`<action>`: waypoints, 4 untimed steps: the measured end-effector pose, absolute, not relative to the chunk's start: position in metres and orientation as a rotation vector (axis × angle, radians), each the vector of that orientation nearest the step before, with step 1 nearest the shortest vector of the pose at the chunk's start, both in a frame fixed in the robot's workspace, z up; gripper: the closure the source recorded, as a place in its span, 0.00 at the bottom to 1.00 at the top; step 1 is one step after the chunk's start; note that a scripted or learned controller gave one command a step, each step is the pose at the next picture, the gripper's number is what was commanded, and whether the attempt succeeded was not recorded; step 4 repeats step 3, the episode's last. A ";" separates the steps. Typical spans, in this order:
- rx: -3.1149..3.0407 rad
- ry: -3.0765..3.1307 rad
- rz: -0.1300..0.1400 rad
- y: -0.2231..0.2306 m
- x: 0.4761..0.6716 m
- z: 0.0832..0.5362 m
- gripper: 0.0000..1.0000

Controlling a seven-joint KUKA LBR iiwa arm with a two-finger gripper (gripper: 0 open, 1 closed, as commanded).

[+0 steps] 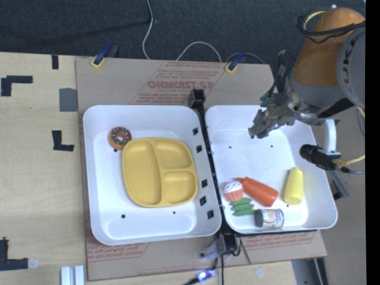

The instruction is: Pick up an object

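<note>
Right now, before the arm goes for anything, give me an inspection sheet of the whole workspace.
Surface: two white bins, left bin and right bin, on a cardboard sheet.
Job's things: right bin holds a carrot, yellow bottle, cupcake, green pea pod and a can, clustered at its near end.
Clutter: left bin holds a yellow divided plate and a doughnut.
Grippers: gripper over the right bin's far end, nothing seen between its fingers.
Cables: white cable behind the bins.
Surroundings: dark carpet beyond the bench.
</note>
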State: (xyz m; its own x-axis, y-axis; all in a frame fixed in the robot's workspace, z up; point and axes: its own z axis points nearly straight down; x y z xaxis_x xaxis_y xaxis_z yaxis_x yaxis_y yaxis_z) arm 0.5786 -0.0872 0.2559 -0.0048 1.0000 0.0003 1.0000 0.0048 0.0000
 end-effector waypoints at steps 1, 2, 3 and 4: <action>-2.214 -2.227 0.001 -0.028 0.587 0.254 1.00; -2.214 -2.228 0.000 0.025 0.587 0.253 1.00; -2.213 -2.227 0.003 0.081 0.597 0.231 1.00; -2.213 -2.227 0.003 0.081 0.597 0.231 1.00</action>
